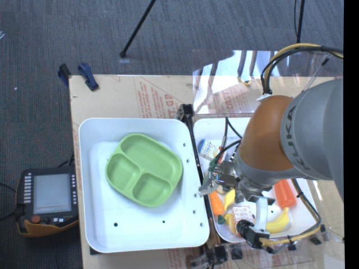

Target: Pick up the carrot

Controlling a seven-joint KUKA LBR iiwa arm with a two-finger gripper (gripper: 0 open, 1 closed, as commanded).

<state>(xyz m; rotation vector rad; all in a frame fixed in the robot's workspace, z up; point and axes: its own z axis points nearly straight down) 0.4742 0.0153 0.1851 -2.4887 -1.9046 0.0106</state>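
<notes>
The carrot (216, 203) looks light, stiff and smooth; grip across its middle. I cannot tell the end effector's (212, 185) state

Bench (112, 94) bearing two white bins (101, 228)

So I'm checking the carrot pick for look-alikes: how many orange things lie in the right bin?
2: one carrot at the right bin's left wall, beside the gripper; another orange piece right of the arm. The arm may hide others.
</notes>
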